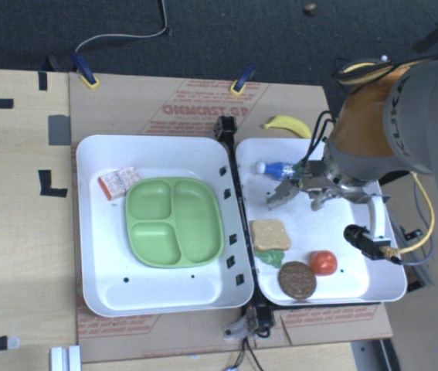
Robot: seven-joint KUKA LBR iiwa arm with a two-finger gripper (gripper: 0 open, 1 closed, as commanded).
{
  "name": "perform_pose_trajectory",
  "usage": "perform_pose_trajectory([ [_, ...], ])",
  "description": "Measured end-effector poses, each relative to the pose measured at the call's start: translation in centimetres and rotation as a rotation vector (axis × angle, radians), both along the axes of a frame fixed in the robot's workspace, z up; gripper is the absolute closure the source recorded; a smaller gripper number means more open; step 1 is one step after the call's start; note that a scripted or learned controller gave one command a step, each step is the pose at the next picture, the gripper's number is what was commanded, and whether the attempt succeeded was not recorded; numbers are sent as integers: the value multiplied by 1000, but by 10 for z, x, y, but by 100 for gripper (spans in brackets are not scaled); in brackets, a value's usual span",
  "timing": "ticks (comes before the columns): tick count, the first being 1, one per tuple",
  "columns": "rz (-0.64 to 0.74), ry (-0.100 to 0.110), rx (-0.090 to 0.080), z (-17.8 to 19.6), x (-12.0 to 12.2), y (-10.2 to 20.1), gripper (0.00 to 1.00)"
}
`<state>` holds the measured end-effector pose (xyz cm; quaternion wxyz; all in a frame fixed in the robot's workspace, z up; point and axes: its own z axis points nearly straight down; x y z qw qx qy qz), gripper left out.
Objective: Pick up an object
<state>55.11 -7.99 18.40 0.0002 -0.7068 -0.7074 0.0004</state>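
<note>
The step in hand looks like the reach for a grasp: the pincer (299, 197) is low in the right bin (358, 284), just beside the blue bottle (274, 169) at the bin's far left, with fingers apart and nothing between them. Next it must close around one object. The arm (381, 122) comes in from the right, its wrist bent down over the bin.

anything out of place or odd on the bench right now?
One thing: the banana lies outside the bins, on the cardboard just behind the right bin. The rest sits inside: sandwich, tomato, brown patty and blue bottle in the right bin, green divided plate and small packet in the left bin. No spills.
</note>
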Motion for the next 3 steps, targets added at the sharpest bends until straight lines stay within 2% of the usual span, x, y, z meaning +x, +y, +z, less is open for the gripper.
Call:
perform_pose_trajectory([
  [1,-2,-1,-2,25,-24,-81,0],
  [2,1,-5,1,-98,16,-27,0],
  [3,-8,39,6,-102,110,-38,0],
])
